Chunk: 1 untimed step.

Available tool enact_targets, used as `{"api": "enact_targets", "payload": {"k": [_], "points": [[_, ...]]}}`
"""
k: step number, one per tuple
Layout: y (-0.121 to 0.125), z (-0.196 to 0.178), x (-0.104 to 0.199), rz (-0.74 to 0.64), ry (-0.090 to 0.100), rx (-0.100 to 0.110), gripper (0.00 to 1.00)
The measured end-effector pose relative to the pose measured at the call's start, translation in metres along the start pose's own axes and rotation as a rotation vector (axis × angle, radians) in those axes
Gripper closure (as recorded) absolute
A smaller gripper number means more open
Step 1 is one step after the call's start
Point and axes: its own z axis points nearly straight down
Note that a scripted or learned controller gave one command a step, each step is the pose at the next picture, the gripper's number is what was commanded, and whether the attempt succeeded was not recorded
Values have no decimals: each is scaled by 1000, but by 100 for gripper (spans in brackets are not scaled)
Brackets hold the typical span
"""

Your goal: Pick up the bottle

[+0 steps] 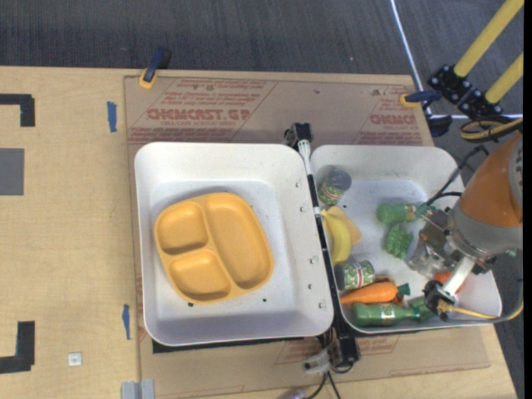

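Fingers spread or pressed, I cannot tell; my gripper [424,249] hangs beside bumpy green lump [398,239]; slim green bottle [384,313] lies flat nearer.

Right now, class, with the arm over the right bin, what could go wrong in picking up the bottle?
The green plastic bottle lies flat between the orange carrot and the white bin's near wall, so the hand may catch the carrot instead, or strike the wall.

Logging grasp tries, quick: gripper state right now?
Gripper: cannot be told from this view; it is over the right bin.
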Motion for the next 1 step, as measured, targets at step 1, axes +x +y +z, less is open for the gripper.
{"api": "enact_targets", "payload": {"k": [1], "points": [[0, 0, -23, 353, 3, -5, 100]]}}
